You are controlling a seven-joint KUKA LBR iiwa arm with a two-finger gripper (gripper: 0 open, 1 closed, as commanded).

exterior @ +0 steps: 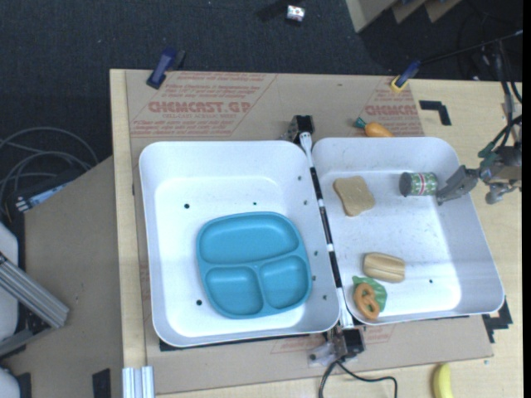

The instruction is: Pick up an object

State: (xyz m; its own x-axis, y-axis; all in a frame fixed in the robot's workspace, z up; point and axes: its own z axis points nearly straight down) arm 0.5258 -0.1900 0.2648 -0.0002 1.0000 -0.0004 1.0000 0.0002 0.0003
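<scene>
Dark carpet lies all around the desk (133,222), and some grey cables curl on the floor at the left. On the desk sit two flat white bins side by side.

The left bin (166,172) holds a blue plate (253,264) with three parts to it. The plate lies flat in the middle of the bin.

The right bin (465,264) holds four small things. A tan piece like toast (354,195) lies near the back left. A small can with a green label (419,183) lies on its side near the back right. A tan bun (383,267) lies lower down, near the wall between the bins. Just below it, in the front left corner, sits an orange and green toy (367,298).

The claw (455,186) comes in from the right, at the edge of the right bin. It is just beside the can. I cannot tell if the claw is apart or together, or if it touches the can.

A yellow thing (442,381) lies on the desk at the front right, outside the bins.
</scene>
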